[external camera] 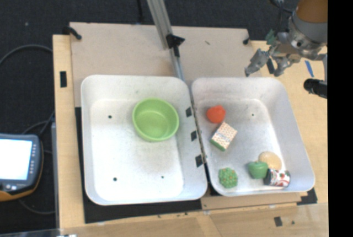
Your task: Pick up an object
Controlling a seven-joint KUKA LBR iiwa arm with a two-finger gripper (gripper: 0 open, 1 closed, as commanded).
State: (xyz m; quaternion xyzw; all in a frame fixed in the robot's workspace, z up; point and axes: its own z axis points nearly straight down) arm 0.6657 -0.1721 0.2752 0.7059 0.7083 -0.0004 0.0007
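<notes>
Bench (121,48) carries two white bins, side by side. Nearest, along the right bin's (287,103) front rim: one green knobbly ball (228,177), one green lump (257,169), one beige ball (270,159), one small can (277,178) wedged at 5 o'clock. Mid-bin: one patterned block (223,136), tilted; one orange ball (215,114) just beyond, open floor to their right. Left bin (99,175): one green bowl (155,119), floor around it bare. Farthest, gripper (268,62) hovers past the right bin's 1 o'clock corner, fingers apart, holding nothing.
</notes>
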